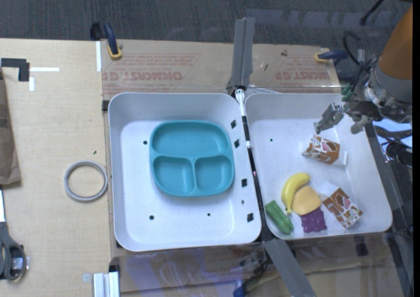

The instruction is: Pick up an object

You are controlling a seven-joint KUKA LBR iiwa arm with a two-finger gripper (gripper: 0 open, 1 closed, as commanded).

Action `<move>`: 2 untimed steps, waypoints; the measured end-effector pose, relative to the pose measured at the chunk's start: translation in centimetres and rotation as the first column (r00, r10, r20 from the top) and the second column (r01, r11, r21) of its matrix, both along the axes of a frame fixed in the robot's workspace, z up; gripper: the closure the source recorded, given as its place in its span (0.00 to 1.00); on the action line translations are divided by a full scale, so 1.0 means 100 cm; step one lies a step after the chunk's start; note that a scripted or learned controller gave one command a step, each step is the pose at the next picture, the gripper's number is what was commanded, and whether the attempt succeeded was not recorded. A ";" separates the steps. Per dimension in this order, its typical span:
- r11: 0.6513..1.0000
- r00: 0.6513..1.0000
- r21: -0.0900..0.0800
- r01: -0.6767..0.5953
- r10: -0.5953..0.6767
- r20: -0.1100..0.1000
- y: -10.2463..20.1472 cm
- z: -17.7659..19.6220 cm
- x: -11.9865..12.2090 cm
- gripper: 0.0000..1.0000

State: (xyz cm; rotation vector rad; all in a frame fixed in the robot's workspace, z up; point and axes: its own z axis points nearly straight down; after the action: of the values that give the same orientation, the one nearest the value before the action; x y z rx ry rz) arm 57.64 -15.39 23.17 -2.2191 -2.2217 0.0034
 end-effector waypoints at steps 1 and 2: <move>0.998 0.998 0.002 -0.066 0.066 -0.001 0.043 -0.086 -0.081 0.00; 0.939 0.939 0.003 -0.343 0.343 -0.001 0.050 -0.141 -0.086 0.00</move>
State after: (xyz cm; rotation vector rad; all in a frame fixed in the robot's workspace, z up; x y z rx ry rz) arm 49.05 -10.39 9.04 -1.7963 -2.5729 0.0022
